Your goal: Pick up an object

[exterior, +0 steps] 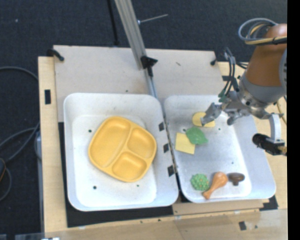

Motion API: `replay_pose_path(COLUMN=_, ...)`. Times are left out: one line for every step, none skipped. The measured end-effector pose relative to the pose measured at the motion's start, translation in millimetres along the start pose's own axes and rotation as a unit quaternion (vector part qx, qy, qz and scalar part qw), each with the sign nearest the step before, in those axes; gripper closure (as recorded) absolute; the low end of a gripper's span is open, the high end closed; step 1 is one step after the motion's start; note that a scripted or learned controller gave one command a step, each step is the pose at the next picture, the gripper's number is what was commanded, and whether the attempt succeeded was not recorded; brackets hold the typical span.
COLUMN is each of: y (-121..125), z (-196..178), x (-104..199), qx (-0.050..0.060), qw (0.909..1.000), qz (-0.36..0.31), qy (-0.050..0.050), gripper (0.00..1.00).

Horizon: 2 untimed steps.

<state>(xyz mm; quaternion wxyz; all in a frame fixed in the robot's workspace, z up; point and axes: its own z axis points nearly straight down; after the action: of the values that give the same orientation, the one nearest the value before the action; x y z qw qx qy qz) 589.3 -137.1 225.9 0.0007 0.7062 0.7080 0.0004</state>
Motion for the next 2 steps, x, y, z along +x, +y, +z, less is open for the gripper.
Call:
replay_pose_path(y=0.0, z=0.0, x=0.1, qx=0.0, qw=1.0, qz=0.0, qy=0.0, gripper=0.0)
replay_pose_path(y=-5.6, z=54.5, x=-10.4, qx=0.003, qw=1.0, qz=0.002, qy=-0.001, gripper=0.0)
